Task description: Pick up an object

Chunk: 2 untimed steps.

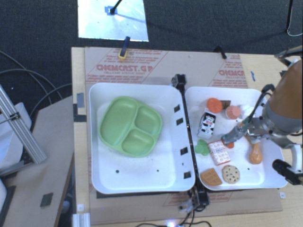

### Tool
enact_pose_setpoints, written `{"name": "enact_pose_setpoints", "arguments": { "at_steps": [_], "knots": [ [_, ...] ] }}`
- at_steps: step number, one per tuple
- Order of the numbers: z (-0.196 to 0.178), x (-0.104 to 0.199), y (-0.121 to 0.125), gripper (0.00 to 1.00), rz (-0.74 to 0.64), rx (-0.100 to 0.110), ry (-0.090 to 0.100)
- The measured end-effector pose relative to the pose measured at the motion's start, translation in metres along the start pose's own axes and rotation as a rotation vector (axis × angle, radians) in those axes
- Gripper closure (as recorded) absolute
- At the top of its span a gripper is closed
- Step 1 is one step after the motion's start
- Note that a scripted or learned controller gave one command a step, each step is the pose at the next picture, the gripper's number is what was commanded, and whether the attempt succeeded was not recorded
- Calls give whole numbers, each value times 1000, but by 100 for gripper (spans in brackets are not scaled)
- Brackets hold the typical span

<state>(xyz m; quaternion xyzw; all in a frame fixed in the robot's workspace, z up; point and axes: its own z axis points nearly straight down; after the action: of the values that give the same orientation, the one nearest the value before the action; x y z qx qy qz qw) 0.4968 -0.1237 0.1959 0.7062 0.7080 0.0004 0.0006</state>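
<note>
Gripper [232, 138] low in my right bin [246, 182], beside the red-and-white packet [219, 152] (grip state, can't tell); green plate [131, 125] left bin [109, 183]

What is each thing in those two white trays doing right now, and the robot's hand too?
Green divided plate: lying flat in the left bin, nothing on it.
Milk carton: lying on its side in the right bin.
Cookie: flat, near the front wall.
Red and white packet: lying flat.
Gripper: low over the right bin; whether it grips anything cannot be told.
</note>
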Motion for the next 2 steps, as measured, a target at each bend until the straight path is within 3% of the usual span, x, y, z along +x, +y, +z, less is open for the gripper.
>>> {"name": "enact_pose_setpoints", "arguments": {
  "at_steps": [1, 2],
  "knots": [
    [117, 31, -11, 0, 0, 4, 3],
    [110, 17, 64, 0, -3, -7, -2]
  ]
}}
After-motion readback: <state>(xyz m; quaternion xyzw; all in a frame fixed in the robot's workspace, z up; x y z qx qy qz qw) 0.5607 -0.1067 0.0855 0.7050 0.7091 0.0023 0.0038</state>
